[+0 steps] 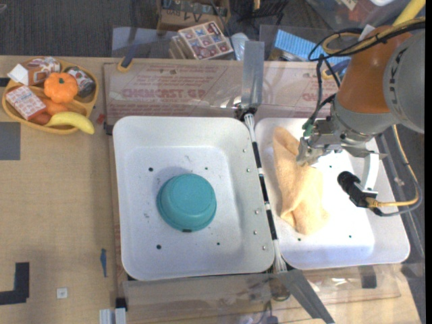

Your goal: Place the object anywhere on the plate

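Gripper (pixel 307 152) down on cloth (pixel 302 187) in right bin (pixel 378 248); finger spread unclear. Teal plate (pixel 187 202) well left of fingers.

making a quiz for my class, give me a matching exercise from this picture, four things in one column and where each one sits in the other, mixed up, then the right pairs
Things
1. teal plate
2. yellow cloth
3. gripper
4. basket of toy food

Places
A. on the bench left of both bins, at the far side
B. over the far end of the cloth in the right bin
C. in the middle of the left bin, face down
D. lying lengthwise in the right bin, near its left wall

Pairs: 1-C, 2-D, 3-B, 4-A
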### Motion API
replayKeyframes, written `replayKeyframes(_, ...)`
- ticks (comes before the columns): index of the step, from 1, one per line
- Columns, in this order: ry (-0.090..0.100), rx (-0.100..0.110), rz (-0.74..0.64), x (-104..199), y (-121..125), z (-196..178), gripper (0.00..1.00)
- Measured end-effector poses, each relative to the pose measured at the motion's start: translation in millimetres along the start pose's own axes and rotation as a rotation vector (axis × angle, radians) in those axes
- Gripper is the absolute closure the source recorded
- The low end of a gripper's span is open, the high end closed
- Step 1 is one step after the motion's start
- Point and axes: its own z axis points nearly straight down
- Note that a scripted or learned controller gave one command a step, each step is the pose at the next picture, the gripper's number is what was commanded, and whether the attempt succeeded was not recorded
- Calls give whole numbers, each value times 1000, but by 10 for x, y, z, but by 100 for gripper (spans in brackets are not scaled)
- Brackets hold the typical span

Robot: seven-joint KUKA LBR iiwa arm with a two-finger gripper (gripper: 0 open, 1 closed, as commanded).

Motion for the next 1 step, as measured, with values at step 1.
replayKeyframes(1,-1,-4,-1,-3,10,-408,100)
